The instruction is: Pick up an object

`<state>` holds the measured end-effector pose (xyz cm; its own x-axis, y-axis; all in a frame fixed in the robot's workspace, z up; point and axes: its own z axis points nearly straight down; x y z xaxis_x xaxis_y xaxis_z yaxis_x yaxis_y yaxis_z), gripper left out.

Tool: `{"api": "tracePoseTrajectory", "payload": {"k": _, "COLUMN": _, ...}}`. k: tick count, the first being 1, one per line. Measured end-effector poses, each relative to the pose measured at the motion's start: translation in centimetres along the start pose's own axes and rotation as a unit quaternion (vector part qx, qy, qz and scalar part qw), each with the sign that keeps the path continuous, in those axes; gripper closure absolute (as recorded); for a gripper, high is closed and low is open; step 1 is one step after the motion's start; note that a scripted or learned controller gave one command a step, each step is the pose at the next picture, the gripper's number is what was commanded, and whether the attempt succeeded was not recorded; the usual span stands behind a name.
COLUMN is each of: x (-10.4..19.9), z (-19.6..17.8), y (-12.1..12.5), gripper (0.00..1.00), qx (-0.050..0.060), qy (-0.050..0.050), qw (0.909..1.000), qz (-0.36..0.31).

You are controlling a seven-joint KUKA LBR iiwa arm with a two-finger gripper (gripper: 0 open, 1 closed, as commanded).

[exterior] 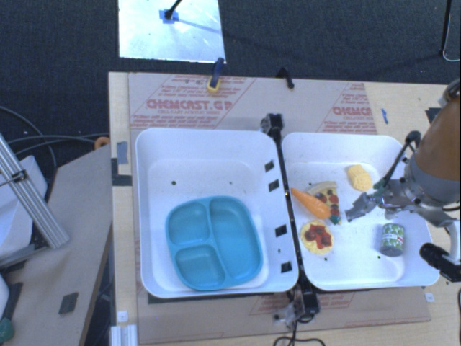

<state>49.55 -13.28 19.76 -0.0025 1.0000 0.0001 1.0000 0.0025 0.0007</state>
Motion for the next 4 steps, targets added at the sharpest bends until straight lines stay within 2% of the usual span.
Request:
{"api": "tracePoseTrajectory", "payload": {"k": 1, "x": 4.6, "z": 11.8, "y": 5.6, "gripper": 0.0, "qx": -0.001, "qy": 0.0, "qw": 1.0, "qz": -0.003}}
{"api": "tracePoseTrajectory", "payload": {"k": 2, "x": 4.3, "z": 10.2, "y": 5.6, "gripper": 1.0, "qx": -0.002, "qy": 0.0, "qw": 1.0, "qz": 0.0}}
{"api": "tracePoseTrajectory", "payload": {"k": 3, "x": 14.0, "z": 0.8, "y": 5.1, "gripper": 1.0, "qx": -0.004, "qy": 0.002, "qw": 1.0, "qz": -0.006}}
{"api": "tracePoseTrajectory", "payload": {"k": 4, "x": 8.5, "z": -2.9, "y": 10.0, "gripper": 1.0, "qx": -0.004, "qy": -0.002, "qw": 1.0, "qz": 0.002}}
